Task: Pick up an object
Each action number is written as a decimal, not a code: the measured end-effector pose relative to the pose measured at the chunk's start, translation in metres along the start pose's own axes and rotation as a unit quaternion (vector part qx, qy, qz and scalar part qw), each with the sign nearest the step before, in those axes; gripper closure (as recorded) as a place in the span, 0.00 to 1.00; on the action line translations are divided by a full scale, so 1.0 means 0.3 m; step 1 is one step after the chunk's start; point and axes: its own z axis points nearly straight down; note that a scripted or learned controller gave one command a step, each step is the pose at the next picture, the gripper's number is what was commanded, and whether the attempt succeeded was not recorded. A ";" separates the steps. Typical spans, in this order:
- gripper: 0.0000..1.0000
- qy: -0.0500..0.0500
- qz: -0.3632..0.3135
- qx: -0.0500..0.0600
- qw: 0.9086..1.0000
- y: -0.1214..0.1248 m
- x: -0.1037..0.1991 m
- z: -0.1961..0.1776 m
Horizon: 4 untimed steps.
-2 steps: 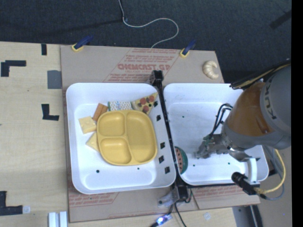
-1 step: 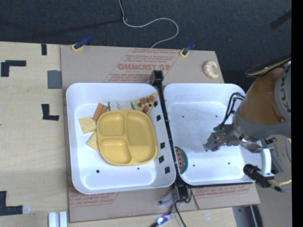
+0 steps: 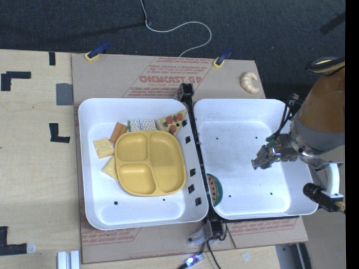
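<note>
Camera view puts my gripper (image 3: 262, 161) over the right bin (image 3: 241, 203), grasping nothing; finger state I cannot tell. Yellow divided plate (image 3: 150, 162) lies at nine o'clock; I should approach its rim.

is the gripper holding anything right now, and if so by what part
Nothing shows between the fingers of the gripper. It hangs over the right bin, far from the yellow plate in the left bin.

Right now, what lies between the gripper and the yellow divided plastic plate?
In the camera view, bare white floor of the right bin, then the black divider where the bins meet, separate the gripper from the yellow divided plate.
</note>
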 end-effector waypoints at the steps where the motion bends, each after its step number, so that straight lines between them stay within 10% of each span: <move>1: 1.00 0.001 0.000 0.003 1.000 0.000 0.002 -0.012; 4: 1.00 0.001 -0.003 0.002 1.000 0.184 0.503 0.008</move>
